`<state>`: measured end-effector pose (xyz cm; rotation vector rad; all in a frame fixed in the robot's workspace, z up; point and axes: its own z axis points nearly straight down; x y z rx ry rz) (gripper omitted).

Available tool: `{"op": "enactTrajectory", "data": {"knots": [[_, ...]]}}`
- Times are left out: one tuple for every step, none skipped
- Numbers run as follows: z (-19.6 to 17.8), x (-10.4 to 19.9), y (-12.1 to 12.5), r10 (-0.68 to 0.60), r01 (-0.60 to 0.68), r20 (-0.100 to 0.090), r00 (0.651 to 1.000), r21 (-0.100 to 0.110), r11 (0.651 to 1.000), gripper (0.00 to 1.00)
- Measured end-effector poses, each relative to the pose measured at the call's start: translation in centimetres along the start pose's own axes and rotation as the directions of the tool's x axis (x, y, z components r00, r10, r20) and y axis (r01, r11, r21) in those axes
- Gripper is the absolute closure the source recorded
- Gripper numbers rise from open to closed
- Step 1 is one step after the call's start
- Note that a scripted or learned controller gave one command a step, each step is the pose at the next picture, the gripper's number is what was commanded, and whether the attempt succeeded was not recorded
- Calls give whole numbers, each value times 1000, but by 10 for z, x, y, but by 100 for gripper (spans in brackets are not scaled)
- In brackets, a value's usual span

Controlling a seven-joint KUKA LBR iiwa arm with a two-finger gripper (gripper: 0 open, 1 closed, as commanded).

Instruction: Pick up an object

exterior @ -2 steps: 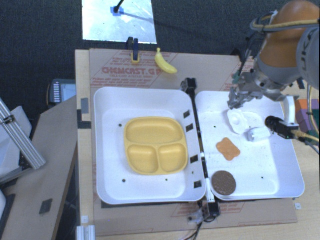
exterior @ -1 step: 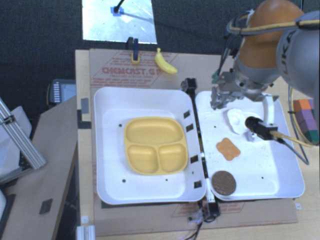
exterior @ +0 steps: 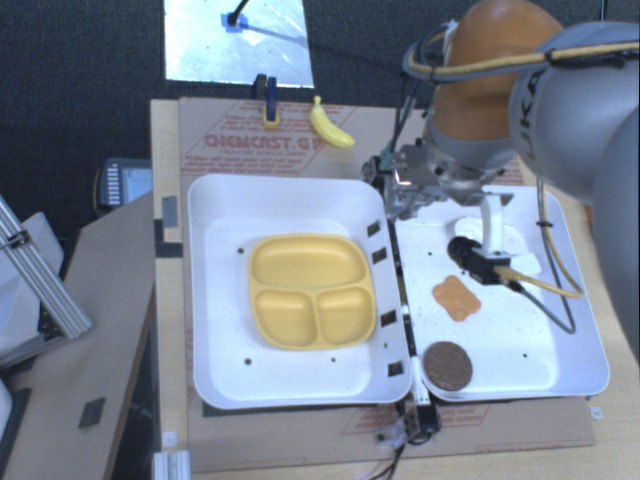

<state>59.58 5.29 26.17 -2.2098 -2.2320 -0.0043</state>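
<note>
In the right bin (exterior: 570, 358) lie a flat orange-tan piece (exterior: 456, 297) near the middle and a dark brown round disc (exterior: 447, 365) at the front left corner. My gripper (exterior: 402, 194) hangs over the bin's back left corner, close to the wall between the two bins. It is well behind both pieces and touches neither. The arm's orange band and grey wrist hide the back of this bin.
The left bin (exterior: 215, 268) holds a yellow divided tray (exterior: 308, 290). A yellow toy banana (exterior: 330, 126) lies on the cardboard behind the bins, beside a small yellow-and-black clamp (exterior: 268, 103). A yellow cable (exterior: 545, 286) loops across the right bin.
</note>
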Motion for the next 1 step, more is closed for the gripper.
{"op": "enactTrajectory", "data": {"knots": [[6, 45, -12, 1, -1, 1, 1000, 1, 1000, 100]]}}
